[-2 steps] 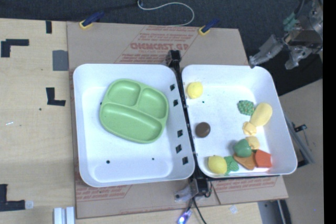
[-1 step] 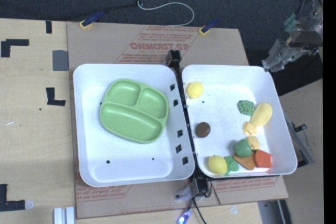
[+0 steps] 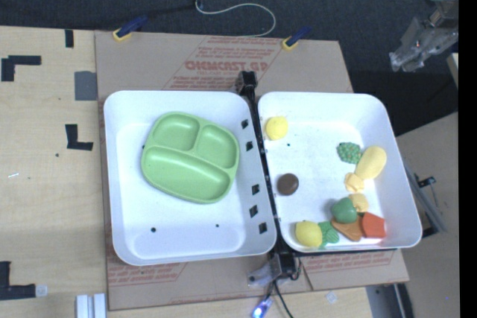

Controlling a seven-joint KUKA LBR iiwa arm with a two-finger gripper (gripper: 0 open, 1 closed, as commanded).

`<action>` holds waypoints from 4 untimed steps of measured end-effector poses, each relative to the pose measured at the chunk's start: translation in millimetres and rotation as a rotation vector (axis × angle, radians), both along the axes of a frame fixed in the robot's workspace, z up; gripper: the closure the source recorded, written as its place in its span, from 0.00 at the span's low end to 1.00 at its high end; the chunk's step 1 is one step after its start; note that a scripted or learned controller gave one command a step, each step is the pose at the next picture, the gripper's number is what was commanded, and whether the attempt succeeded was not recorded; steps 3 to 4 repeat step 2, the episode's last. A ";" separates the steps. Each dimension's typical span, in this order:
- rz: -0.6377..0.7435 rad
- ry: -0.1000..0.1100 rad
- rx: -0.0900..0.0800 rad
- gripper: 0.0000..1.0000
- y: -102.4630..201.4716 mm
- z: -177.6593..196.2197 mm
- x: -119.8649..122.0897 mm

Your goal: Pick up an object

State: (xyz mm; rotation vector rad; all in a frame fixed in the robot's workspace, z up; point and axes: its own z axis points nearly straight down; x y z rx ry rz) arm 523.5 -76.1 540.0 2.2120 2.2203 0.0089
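Observation:
The right bin (image 3: 373,112) holds several toy foods. A yellow ball (image 3: 276,127) lies near its top left and a brown disc (image 3: 288,183) sits lower down. A green bumpy piece (image 3: 347,153), a yellow squash-like piece (image 3: 369,163) and a small yellow piece (image 3: 358,201) line the right side. In the bottom corner cluster a yellow lemon (image 3: 308,234), a green piece (image 3: 343,210) and an orange-red piece (image 3: 372,225). My gripper (image 3: 417,48) hangs at the upper right, well outside the bins and above the dark floor, far from all the objects.
The left bin (image 3: 123,182) carries a green divided plate (image 3: 191,156). Black clips run along the seam between the bins (image 3: 257,175). Both bins rest on a cardboard sheet (image 3: 223,59) on the bench. A white cable (image 3: 223,10) loops at the back.

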 end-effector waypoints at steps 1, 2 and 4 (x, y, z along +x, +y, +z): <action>0.004 0.025 0.003 1.00 68.9 -123.4 -33.4; 0.007 0.011 0.003 1.00 145.7 -115.7 -40.3; 0.007 0.011 0.003 1.00 145.7 -115.7 -40.3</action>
